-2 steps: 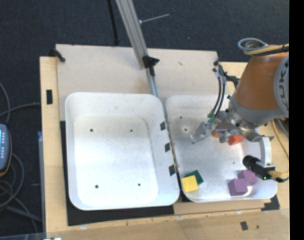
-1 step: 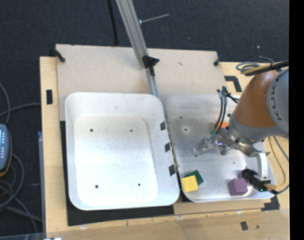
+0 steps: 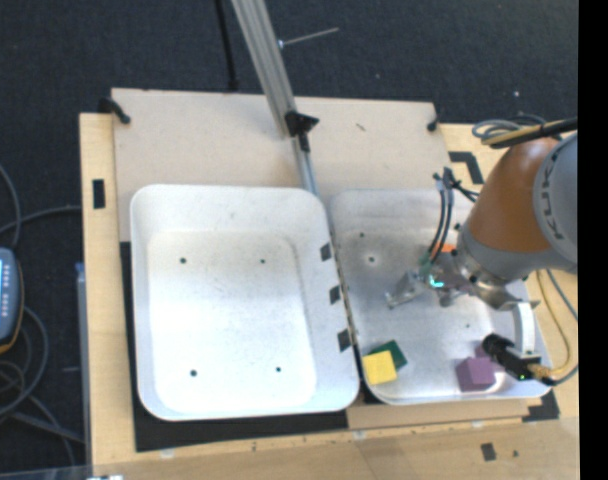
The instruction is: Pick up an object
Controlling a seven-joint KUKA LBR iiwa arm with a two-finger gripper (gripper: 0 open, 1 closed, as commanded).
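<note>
- Yellow-and-green block, small and roughly cubic, lies at the lower left corner of the right-hand shallow white bin, touching or just beside the wall; a small purple block lies near the bin's lower right corner.
- Two-finger gripper hangs over the middle of that bin, above both blocks in the frame and apart from them; I cannot tell how far its fingers are parted, and nothing shows between them.
- To do this step well, I judge it should centre over one block before descending; the purple one sits freer of the wall.
- Yellow block sits slightly turned against the bin's edges; no clear long axis.
</note>
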